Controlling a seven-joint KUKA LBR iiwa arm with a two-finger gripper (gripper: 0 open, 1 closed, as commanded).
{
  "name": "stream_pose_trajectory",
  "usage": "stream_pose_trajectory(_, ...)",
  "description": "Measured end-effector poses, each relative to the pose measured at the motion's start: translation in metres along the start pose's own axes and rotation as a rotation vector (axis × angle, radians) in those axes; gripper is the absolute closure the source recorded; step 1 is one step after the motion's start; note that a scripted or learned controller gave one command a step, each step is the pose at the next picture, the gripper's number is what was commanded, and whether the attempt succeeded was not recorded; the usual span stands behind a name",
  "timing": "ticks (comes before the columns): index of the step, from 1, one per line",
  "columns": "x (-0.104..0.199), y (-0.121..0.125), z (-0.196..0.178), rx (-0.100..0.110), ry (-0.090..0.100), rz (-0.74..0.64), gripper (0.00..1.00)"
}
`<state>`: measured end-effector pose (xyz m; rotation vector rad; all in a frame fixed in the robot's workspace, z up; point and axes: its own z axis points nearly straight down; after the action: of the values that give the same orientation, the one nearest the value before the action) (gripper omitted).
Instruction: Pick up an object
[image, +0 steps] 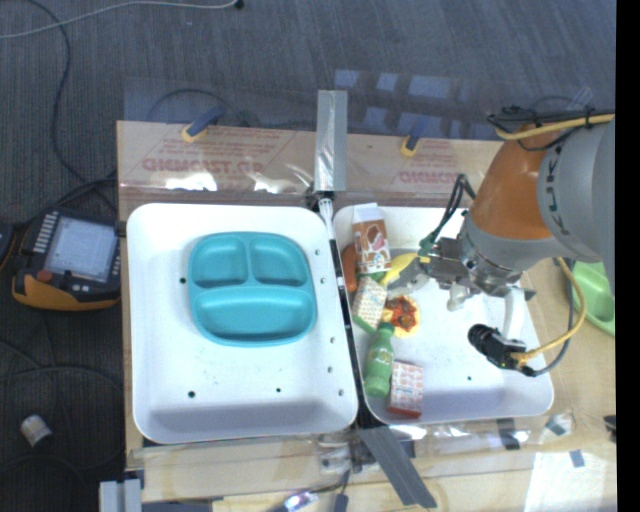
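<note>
you're looking at the arm (540, 200) reaching in from the right, with the gripper (480, 290) hanging over the right bin (500, 400); you cannot tell its state. the bottle (378, 362), packets (406, 388) and carton (370, 245) are lying along that bin's left side. a teal tray (250, 288) is sitting in the left bin (170, 390).

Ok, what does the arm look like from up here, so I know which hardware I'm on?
A thick grey arm with an orange band above the wrist, then a darker metal wrist section. A yellow cable loops along it, and a black cylindrical part sits near the gripper.
</note>
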<state>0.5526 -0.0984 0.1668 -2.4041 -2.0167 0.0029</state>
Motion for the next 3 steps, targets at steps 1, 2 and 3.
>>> stream_pose_trajectory(1,-0.020,0.027,0.022,-0.001,-0.003,-0.130,0.00)
stream_pose_trajectory(2,-0.001,0.020,0.071,-0.024,-0.011,-0.292,0.00)
stream_pose_trajectory(3,0.000,0.023,0.059,-0.034,-0.009,-0.292,1.00)
